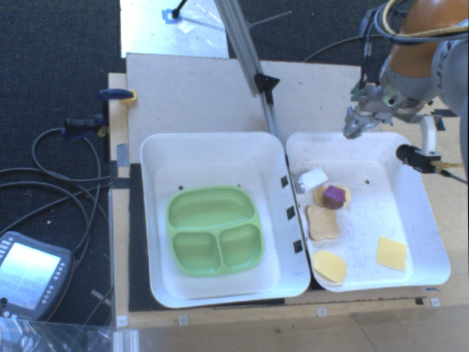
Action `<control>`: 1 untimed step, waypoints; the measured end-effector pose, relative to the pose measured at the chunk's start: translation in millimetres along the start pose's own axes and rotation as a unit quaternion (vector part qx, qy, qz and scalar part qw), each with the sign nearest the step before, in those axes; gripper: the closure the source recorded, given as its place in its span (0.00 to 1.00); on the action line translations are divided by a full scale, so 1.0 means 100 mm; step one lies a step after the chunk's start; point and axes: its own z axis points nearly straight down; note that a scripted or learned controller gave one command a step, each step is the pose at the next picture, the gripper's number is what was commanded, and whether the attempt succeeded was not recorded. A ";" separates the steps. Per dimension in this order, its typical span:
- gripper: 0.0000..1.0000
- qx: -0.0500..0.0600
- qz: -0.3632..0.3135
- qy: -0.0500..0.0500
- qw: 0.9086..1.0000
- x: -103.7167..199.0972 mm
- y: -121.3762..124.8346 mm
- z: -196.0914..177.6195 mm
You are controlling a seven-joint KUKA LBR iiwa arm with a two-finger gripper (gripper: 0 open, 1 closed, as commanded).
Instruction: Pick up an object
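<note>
My gripper (355,127) hangs over the far rim of the right bin (425,218), with nothing visible between its fingers. Inside that bin lie a white block (313,178), a purple cube (334,194) resting on a yellow round piece, a tan toast-shaped slice (322,223), a yellow round chip (330,267) near the front left corner and a yellow square slice (392,254) toward the front right. All of these sit well below and in front of the gripper.
The left bin (157,160) holds a green divided tray (215,229). A slanted metal pole (245,46) crosses the board behind the bins. Cables and a pendant (29,270) lie off the bench at left.
</note>
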 end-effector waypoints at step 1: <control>1.00 0.003 -0.002 0.001 1.000 0.45 -0.18 -0.11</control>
